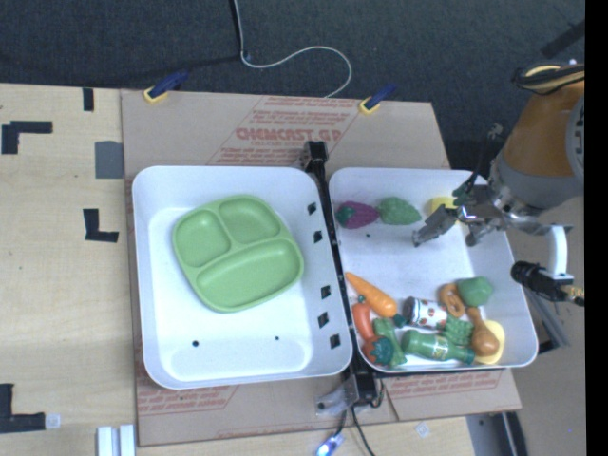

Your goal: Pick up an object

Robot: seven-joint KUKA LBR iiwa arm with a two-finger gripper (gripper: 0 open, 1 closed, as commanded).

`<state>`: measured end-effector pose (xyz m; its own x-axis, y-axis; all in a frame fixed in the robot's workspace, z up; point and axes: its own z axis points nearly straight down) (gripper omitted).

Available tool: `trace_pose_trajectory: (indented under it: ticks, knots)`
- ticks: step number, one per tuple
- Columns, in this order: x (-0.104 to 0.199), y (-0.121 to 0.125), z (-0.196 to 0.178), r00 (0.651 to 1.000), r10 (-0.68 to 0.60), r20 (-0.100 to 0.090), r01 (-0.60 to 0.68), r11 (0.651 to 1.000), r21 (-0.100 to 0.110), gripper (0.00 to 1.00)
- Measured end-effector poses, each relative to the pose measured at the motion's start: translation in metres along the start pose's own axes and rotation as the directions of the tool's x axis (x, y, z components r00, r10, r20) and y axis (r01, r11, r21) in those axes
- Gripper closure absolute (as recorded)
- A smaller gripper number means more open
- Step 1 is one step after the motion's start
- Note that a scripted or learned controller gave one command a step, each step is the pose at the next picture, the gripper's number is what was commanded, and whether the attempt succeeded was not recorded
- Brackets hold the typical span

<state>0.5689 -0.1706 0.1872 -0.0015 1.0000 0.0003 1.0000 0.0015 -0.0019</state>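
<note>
Over the right bin [418,264], toward its two o'clock corner, the jaws [446,218] hang open and empty. Toys lie unlifted: a green one [399,211] at eleven o'clock, a carrot [370,294] and others heaped near six. Grasp not yet made.

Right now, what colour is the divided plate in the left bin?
Light green; the divided plate shows clearly in the camera view.
</note>
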Motion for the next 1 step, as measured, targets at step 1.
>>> trace_pose_trajectory:
  ticks: [1]
  knots:
    - [0.0653,-0.0485,-0.1175,1.0,-0.006,-0.001,0.006,1.0,-0.009,0.0]
